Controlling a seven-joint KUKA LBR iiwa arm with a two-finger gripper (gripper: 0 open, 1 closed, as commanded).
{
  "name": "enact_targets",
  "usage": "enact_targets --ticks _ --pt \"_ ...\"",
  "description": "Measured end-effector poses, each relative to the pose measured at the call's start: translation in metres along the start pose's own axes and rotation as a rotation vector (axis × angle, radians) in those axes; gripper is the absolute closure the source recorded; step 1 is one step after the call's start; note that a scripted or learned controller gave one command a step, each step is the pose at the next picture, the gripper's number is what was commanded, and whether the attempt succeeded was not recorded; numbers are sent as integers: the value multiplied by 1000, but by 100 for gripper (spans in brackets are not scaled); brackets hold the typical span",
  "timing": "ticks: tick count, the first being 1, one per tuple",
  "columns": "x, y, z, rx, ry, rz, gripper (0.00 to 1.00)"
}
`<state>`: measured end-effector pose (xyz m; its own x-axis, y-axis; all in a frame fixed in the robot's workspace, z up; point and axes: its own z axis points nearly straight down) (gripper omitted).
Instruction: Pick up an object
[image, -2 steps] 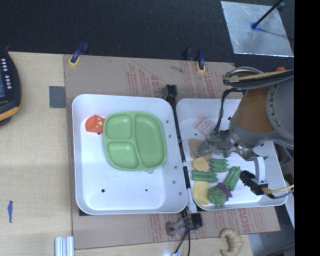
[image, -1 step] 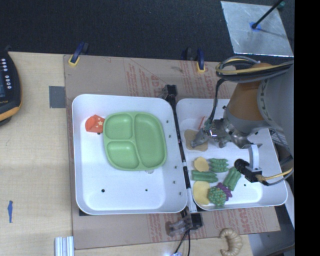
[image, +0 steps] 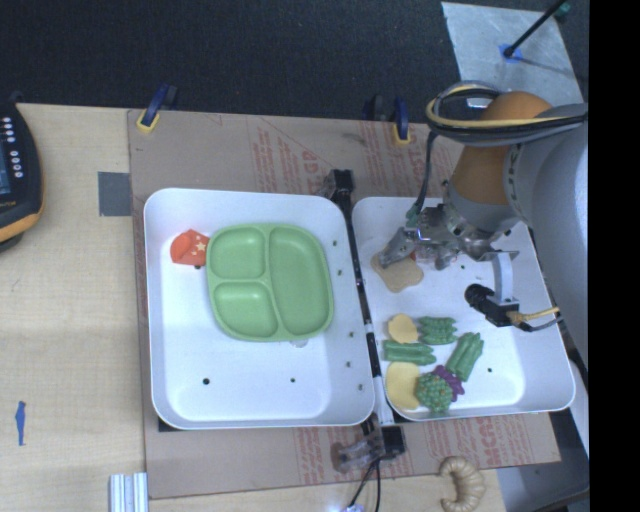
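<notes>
My gripper (image: 418, 252) hangs over the upper left part of the right bin (image: 545, 385), with its metal fingers spread open and nothing between them. A flat tan piece (image: 401, 276) lies on the bin floor just below and in front of the fingertips, partly tucked under them. Lower in the same bin is a cluster of toy food: a small yellow piece (image: 402, 327), green pods (image: 436, 328), a green bean (image: 408, 353), a green vegetable (image: 465, 355), a purple and green bunch (image: 438, 388) and a larger yellow piece (image: 400, 384).
The left bin (image: 175, 380) holds a green divided plate (image: 270, 281) and a red piece (image: 188, 247) beside the plate's left edge. A black fitting with a yellow cable (image: 497, 306) hangs from the arm over the right bin. A tan curled thing (image: 462, 483) lies outside, below the bins.
</notes>
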<state>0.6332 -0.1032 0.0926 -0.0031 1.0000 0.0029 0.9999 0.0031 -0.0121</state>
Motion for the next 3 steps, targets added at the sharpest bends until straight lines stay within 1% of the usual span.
enact_targets --ticks 1,2,3 --pt "-46 -108 0 -8 -3 7 0" --pt "-43 -104 -11 -12 -1 -2 100" --pt "-43 -104 -11 -11 -2 -3 0"
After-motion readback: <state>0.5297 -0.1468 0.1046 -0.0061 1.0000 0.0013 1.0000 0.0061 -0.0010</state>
